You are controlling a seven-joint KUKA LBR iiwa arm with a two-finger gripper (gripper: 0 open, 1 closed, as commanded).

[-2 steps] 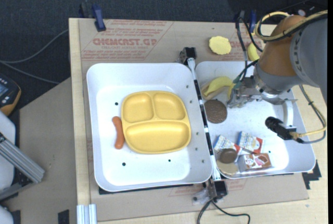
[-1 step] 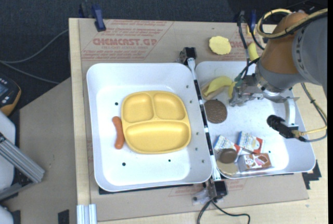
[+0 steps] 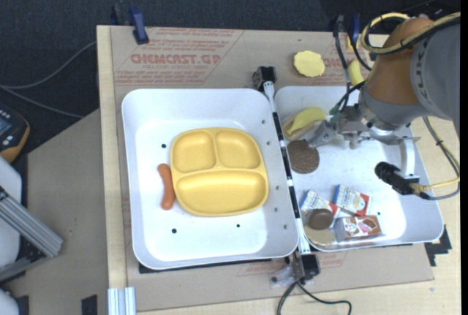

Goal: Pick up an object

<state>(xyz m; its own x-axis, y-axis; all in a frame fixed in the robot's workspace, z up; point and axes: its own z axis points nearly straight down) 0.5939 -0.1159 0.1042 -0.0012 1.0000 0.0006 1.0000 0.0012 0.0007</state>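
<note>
My gripper (image 3: 327,134) is low in the right bin (image 3: 424,222), at its upper left part. It sits just right of a yellow banana-shaped piece (image 3: 303,118) and above a brown round patty (image 3: 302,158). Whether it touches either one is unclear. At the bin's front lie several small items: a white and blue packet (image 3: 313,200), a red and white packet (image 3: 351,198), a brown round piece (image 3: 319,219) and a red carton (image 3: 360,226). The grey arm with its orange band (image 3: 398,65) covers the bin's back right.
The left bin (image 3: 146,233) holds a yellow divided plate (image 3: 218,171) with an orange sausage (image 3: 166,185) lying along its left side. A yellow disc (image 3: 309,63) lies on the bench behind the right bin. A blue clamp (image 3: 137,25) grips the bench's back left edge.
</note>
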